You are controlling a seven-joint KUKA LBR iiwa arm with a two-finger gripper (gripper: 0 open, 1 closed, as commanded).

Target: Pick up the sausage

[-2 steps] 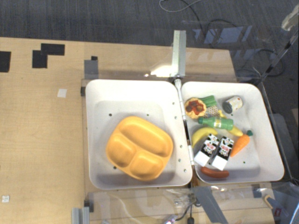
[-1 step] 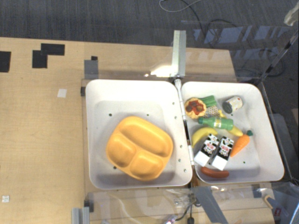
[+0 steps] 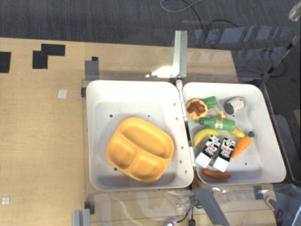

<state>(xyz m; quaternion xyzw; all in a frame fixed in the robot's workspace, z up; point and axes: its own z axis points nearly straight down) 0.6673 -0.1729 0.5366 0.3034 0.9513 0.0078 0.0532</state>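
Note:
The sausage (image 3: 216,174) is a small reddish-brown link lying near the front edge of the right bin (image 3: 268,126), just below two black-and-white cartons (image 3: 216,152). It lies flat, and its upper edge is partly tucked under the cartons.
The right bin also holds a banana (image 3: 201,136), a carrot (image 3: 241,146), a green bottle (image 3: 217,123), a pizza slice (image 3: 196,108), and a grey can (image 3: 233,105). The left bin (image 3: 101,102) carries a yellow divided plate (image 3: 140,148). A metal post (image 3: 180,55) rises behind the bins.

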